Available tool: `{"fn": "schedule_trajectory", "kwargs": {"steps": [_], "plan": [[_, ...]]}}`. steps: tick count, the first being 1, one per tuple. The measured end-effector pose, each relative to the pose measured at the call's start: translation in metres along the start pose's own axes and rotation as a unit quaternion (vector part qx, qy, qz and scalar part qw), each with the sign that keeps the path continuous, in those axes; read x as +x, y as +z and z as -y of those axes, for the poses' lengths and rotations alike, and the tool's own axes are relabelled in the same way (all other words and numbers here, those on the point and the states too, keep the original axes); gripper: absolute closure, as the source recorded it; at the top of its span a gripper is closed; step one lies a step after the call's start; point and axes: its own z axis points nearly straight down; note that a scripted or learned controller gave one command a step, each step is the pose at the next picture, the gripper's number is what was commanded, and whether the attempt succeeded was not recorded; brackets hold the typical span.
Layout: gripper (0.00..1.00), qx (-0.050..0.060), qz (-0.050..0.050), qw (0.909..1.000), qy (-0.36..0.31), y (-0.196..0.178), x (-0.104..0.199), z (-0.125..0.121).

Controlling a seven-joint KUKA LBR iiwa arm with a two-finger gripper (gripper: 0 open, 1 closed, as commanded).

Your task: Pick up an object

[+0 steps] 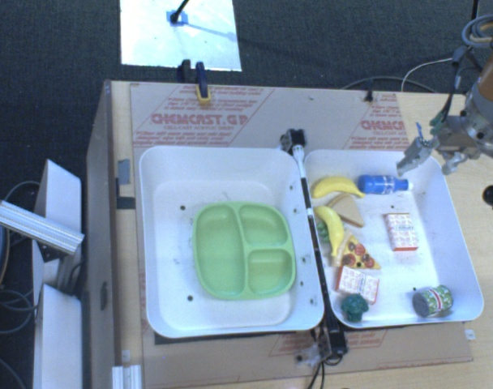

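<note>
Gripper [431, 154]: hovering over the right bin's [461, 241] far right corner, fingers spread wide, gripping nothing.
Nearest target: blue bottle [383, 185] lying flat just beside it, likely the pick.
Other items: bananas [334, 209], box [401, 231], can [433, 301] sitting loose in the same bin.
Left bin [165, 241]: holding a green tray [244, 250].

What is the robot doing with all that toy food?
It is trying to pick something up. Its end effector hangs over the top right edge of the right bin, close to the blue bottle, and it holds nothing. That bin has two bananas, a pizza slice, small boxes, a can and broccoli. The left bin holds a green divided plate.
</note>
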Motion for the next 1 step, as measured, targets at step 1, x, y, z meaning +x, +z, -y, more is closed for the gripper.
{"fn": "schedule_trajectory", "kwargs": {"steps": [1], "plan": [[0.0,0.002,-0.001,1.0,0.0,0.1295,0.0499,0.0188]]}}
